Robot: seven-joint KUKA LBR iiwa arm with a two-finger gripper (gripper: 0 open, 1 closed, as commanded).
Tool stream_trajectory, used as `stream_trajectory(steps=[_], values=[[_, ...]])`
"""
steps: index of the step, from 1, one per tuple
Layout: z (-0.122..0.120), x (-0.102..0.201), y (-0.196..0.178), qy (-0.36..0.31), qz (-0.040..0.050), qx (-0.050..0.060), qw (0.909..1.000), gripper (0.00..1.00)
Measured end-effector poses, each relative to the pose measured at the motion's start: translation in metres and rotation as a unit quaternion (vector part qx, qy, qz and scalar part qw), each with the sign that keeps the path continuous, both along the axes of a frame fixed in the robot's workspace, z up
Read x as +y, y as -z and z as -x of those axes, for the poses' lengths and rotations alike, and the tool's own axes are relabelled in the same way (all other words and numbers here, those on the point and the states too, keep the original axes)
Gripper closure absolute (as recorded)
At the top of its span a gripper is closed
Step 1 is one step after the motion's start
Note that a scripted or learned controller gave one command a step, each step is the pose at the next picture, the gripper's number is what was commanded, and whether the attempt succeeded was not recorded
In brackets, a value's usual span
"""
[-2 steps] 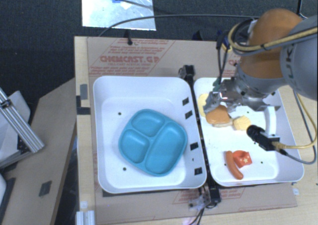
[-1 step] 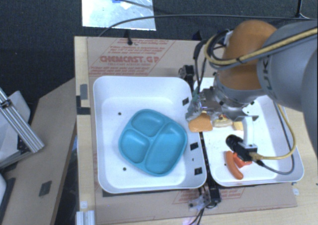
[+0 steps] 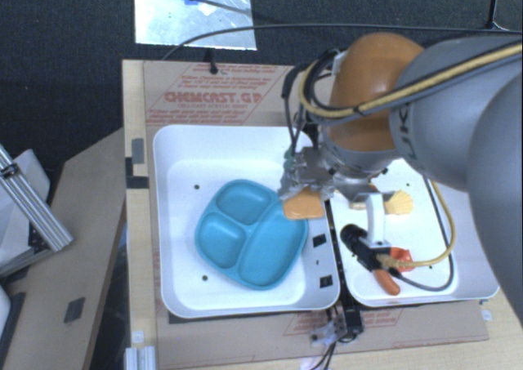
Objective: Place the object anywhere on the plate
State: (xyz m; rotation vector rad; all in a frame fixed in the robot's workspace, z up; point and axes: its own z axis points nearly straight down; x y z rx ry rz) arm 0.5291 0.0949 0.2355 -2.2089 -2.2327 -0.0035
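A blue plate (image 3: 245, 234) with three compartments lies in the left bin (image 3: 184, 166). My gripper (image 3: 303, 189) hangs over the divide between the two bins, just past the plate's right rim. A flat tan-orange piece (image 3: 304, 207), like a slice of bread, sits between its fingers and pokes out below them. The piece overlaps the plate's upper right rim in this view. How high it hangs above the plate I cannot tell.
The right bin (image 3: 466, 274) holds a small yellow piece (image 3: 400, 202) near its middle, with an orange carrot-like stick (image 3: 389, 282) and a small red-orange bit (image 3: 401, 256) toward the front. The grey arm covers the right bin's back. A cardboard sheet (image 3: 214, 97) lies behind the bins.
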Motion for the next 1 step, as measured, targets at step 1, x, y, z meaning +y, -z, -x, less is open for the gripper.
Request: stream_trajectory(steps=[1], values=[[0.0036, 0.0150, 0.0206, 0.002, 0.0009, 0.001, 1.0000, 1.00]])
